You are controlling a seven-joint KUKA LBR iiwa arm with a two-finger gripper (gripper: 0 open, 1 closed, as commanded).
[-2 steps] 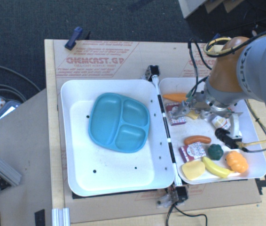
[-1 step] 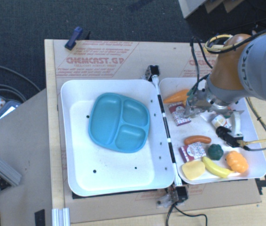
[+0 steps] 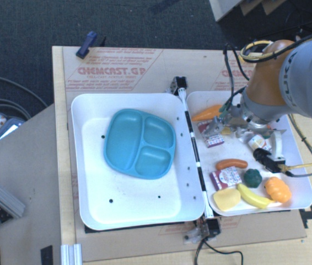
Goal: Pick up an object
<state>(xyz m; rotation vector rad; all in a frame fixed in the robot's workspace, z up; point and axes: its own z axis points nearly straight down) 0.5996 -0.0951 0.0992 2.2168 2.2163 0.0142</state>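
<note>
The gripper (image 3: 220,125) is low in the upper left part of the right bin (image 3: 305,173), at the end of the grey arm (image 3: 288,81) that comes in from the right. It is a dark, busy shape of metal and cables, and I cannot tell how it is set or whether it has anything in it. It sits just beside a small packet (image 3: 214,139) with a dark red label, and the orange carrot (image 3: 206,114) lies just above it, near the bin's back wall.

Further out in the same bin are the other things it could take: a sausage (image 3: 231,164), a second packet (image 3: 227,176), a dark green piece (image 3: 252,177), a banana (image 3: 253,196), a pale yellow block (image 3: 226,199) and an orange fruit (image 3: 278,189). The left bin (image 3: 84,148) has a blue divided plate (image 3: 140,143) lying flat in it.

In my judgement the main risk is a missed grasp. The packet is thin and flat, so the gripper may slide over it or only push it against the carrot. The dividing wall is also near, and a small error to the left could make the tool hit it.

The wrist covers part of the bin floor below it, so something may lie there unseen. The arm is cut off at the right edge, and the labels on the packets are too small to read.
</note>
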